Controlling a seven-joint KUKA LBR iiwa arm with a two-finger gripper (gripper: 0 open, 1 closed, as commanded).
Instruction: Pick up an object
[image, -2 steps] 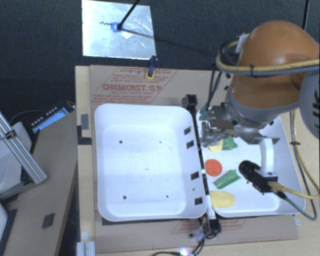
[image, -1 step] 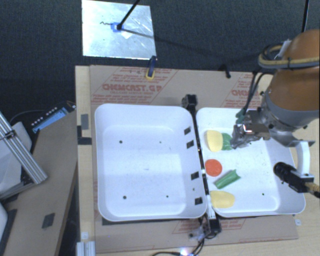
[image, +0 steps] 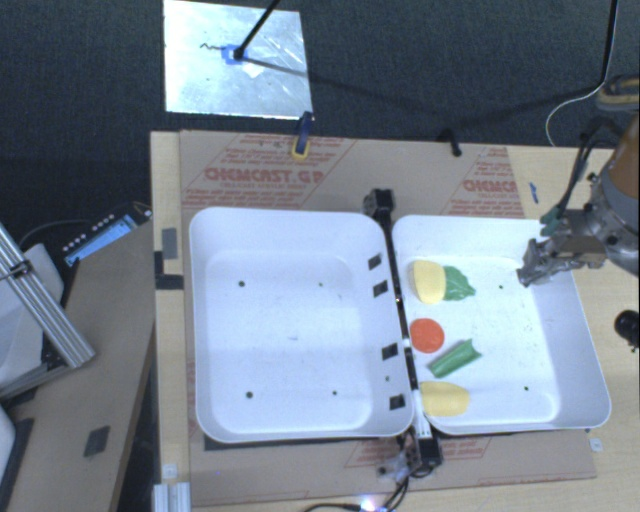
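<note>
The right bin (image: 560, 330) holds several small items near its left wall: a pale yellow piece (image: 428, 281) with a green leafy piece (image: 458, 284) touching its right side, a red-orange disc (image: 427, 335), a green pod-shaped piece (image: 455, 358), and a yellow lemon-like piece (image: 444, 399) at the front. My gripper (image: 530, 268) hangs over the right bin's back right part, well to the right of these items. Nothing shows between its fingers.
The left bin (image: 290, 320) lies beside the right one, with black clips along the shared divider (image: 397, 320). A silver sheet (image: 237, 58) lies at the back, and a yellow-blue clamp (image: 301, 140) sits on the cardboard's far edge.
</note>
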